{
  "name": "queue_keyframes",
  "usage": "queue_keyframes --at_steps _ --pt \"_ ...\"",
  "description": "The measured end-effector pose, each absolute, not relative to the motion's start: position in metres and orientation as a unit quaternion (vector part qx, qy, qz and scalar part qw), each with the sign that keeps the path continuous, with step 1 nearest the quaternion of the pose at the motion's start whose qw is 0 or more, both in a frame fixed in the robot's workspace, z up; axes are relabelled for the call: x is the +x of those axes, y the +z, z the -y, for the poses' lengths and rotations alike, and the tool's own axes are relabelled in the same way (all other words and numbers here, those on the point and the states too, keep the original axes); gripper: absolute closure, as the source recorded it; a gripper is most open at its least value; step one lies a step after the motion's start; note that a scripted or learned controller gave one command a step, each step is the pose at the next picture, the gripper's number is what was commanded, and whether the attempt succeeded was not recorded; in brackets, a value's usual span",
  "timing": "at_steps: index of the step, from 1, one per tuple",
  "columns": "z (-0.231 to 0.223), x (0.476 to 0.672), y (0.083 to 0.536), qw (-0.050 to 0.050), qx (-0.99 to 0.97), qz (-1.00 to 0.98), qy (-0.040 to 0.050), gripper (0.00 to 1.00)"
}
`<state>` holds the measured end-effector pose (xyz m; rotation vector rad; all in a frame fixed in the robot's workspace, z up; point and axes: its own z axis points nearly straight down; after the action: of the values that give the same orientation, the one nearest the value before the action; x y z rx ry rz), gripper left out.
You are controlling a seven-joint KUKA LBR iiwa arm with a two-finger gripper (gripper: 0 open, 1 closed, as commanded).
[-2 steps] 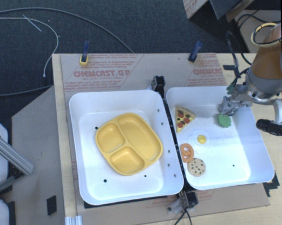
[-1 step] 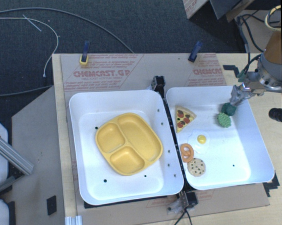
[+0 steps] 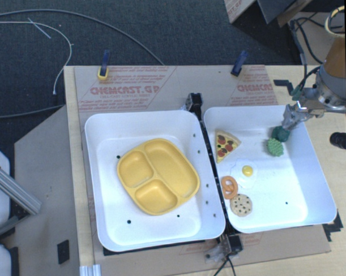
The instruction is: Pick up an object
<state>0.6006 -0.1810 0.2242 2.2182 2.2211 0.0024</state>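
Note:
The right bin (image 3: pixel 310 175) holds several toy foods. A green broccoli (image 3: pixel 275 147) lies near its far right side. A pizza slice (image 3: pixel 225 144) rests by the left wall, with a fried egg (image 3: pixel 246 173), an orange pretzel (image 3: pixel 229 186) and a chocolate-chip cookie (image 3: pixel 241 205) below it. My gripper (image 3: pixel 284 132) reaches down from the upper right and hangs just above and behind the broccoli, close to its top or touching it. Nothing is visibly held.
The left bin (image 3: pixel 108 222) contains a yellow divided plate (image 3: pixel 157 176). A black clamp (image 3: pixel 193 101) sits between the bins at the back. Blue clips (image 3: pixel 104 64) (image 3: pixel 239 63) hold the cardboard's far edge. The arm's grey body and cables (image 3: pixel 330 84) crowd the upper right.

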Motion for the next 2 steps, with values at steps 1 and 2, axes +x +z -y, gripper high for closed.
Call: queue_keyframes --at_steps 1,2 --pt "0.127 0.608 0.236 0.001 0.705 -0.709 0.0013 1.0" --pt "0.07 0.616 0.244 0.001 0.705 -0.709 0.0017 1.0"
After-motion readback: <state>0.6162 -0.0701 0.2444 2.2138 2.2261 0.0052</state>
